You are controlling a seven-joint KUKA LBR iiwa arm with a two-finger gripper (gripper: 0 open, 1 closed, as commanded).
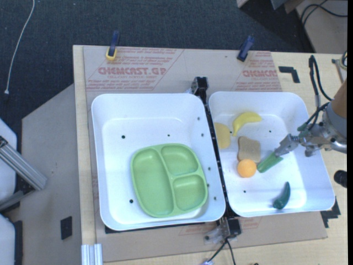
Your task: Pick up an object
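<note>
The worktop (165,65) is a pale board printed with red lettering. Two shallow white bins lie directly on it, side by side and touching: the left bin (110,148) toward nine o'clock, the right bin (309,192) toward three. Two clamps grip its twelve-o'clock edge, a yellow clamp (112,47) and a blue clamp (245,48).

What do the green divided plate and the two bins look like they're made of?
The green divided plate looks like moulded plastic with a matte finish: one even pale-green colour, soft rounded ridges between three compartments, little glare. The left bin and right bin look like thin formed white plastic, smooth and slightly glossy, with rounded corners and rolled rims. Plastic is likely but not certain.
</note>
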